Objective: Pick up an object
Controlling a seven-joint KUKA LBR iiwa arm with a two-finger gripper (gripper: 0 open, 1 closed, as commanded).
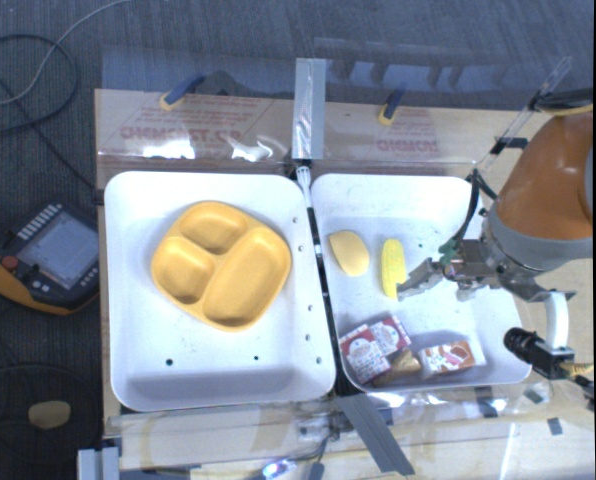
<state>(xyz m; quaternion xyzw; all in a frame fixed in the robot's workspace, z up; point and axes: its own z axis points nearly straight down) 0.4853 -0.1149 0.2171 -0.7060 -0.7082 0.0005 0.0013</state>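
Note:
The right bin [418,200] holds a pale yellow oval object [350,253], a yellow corn cob [392,266] and two red snack packets [377,348] [446,356] near its front wall. My gripper [419,279] hangs low over this bin, just right of the corn cob and close to it. I see nothing held in it. The grey arm with its orange band [550,183] reaches in from the right and hides part of the bin's right side.
The left bin [138,368] holds a yellow three-compartment plate [221,263]. A metal divider [309,108] stands behind the two bins. An orange-edged handheld pendant [48,256] and cables lie on the floor at the left.

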